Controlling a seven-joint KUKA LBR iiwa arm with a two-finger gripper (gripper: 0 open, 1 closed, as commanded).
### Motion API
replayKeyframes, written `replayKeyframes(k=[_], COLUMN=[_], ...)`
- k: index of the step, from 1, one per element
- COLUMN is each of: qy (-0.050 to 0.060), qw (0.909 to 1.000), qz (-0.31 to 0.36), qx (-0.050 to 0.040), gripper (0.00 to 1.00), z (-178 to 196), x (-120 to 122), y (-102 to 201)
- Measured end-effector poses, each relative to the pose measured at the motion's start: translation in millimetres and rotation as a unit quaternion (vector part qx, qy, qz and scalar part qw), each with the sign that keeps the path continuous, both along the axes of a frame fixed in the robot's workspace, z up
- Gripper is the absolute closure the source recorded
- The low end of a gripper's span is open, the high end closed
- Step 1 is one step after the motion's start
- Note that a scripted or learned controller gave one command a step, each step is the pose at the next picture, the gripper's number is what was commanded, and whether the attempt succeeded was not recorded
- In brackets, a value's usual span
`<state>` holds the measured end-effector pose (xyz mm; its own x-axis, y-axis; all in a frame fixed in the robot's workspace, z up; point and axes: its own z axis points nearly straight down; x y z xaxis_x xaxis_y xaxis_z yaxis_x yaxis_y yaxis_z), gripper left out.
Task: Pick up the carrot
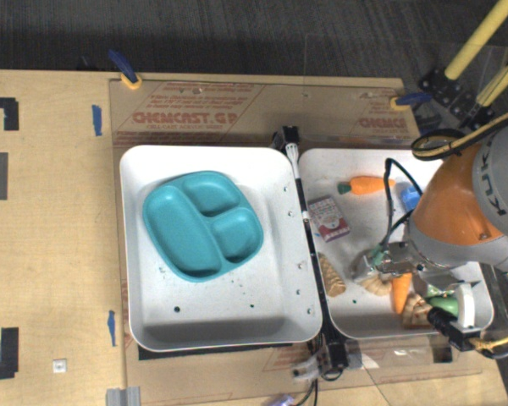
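Carrot [371,186] lies at the far side of the right bin [483,311], apart from my gripper [388,265], which is low among clutter near an orange piece [400,293]. Jaw state: cannot tell. Grasp not done.

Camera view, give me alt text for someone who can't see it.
A grey and orange robot arm reaches from the right into the right white bin, its hand low among small food items beside an orange carrot. Another carrot lies near that bin's far side, and the left bin holds a teal divided plate.
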<state>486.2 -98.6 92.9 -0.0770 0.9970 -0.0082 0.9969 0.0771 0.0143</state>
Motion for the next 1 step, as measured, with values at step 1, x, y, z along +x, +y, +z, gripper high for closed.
replayKeyframes(k=[1], qy=[-0.002], qw=[1.0000], qz=[0.001], qx=[-0.0007], gripper=[1.00], z=[9.7], x=[1.4], y=[-0.1])
